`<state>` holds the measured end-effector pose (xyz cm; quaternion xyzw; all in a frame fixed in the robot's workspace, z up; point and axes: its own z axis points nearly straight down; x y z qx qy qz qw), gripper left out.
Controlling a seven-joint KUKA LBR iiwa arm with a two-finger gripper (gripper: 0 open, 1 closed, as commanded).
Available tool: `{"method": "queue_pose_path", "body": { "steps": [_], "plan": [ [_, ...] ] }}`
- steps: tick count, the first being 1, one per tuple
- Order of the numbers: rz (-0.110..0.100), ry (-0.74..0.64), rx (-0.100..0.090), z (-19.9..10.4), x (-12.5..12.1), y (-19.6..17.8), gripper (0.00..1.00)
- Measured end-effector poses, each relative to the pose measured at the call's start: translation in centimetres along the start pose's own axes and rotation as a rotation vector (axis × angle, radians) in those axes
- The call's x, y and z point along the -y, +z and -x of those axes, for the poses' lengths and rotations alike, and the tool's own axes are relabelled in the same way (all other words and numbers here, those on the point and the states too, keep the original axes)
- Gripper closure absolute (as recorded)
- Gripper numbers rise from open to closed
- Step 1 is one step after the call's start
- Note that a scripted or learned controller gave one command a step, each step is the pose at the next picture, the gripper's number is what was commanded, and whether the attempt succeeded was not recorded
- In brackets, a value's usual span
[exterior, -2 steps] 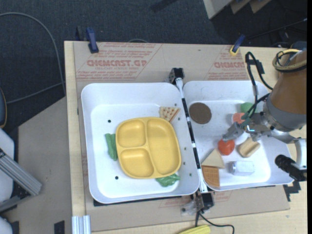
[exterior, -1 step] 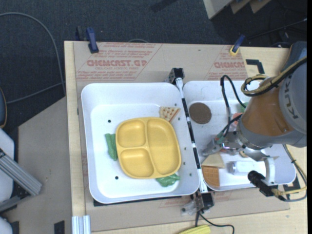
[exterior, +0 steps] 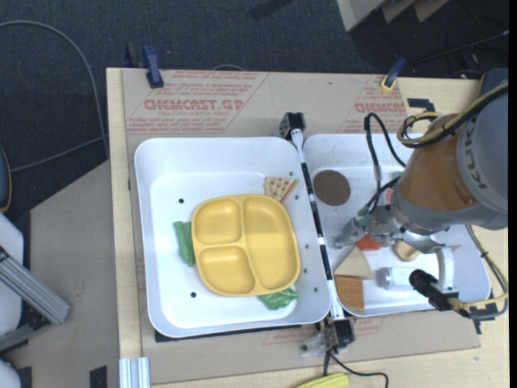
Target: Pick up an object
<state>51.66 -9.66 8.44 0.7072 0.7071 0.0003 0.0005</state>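
Observation:
My gripper (exterior: 360, 229) hangs low over the middle of the right bin (exterior: 343, 143), under the grey and orange arm (exterior: 436, 180). A small red-orange piece (exterior: 369, 244) lies right below it, touching or nearly so; I cannot tell which. A brown round disc (exterior: 331, 187) lies to the upper left of the gripper. A pale triangular slice (exterior: 354, 266) and a brown toast-like slice (exterior: 350, 293) lie towards the bin's near edge. A small tan piece (exterior: 404, 252) and a whitish cylinder (exterior: 395, 278) sit to the right of them.
The left bin (exterior: 150, 162) holds a yellow divided plate (exterior: 245, 243), a green piece (exterior: 185, 242) at its left, another green piece (exterior: 279, 299) below it, and a waffle cracker (exterior: 280, 187) above it. Black cables (exterior: 374, 148) trail over the right bin.

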Motion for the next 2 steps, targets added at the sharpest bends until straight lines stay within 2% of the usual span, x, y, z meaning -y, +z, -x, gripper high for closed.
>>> {"method": "queue_pose_path", "body": {
  "steps": [1,2],
  "plan": [
    [0.002,0.001,0.0,0.0,0.0,-1.0,1.0],
    [0.002,-0.002,-0.001,-5.0,-5.6,-10.1,1.0]
  ]
}}
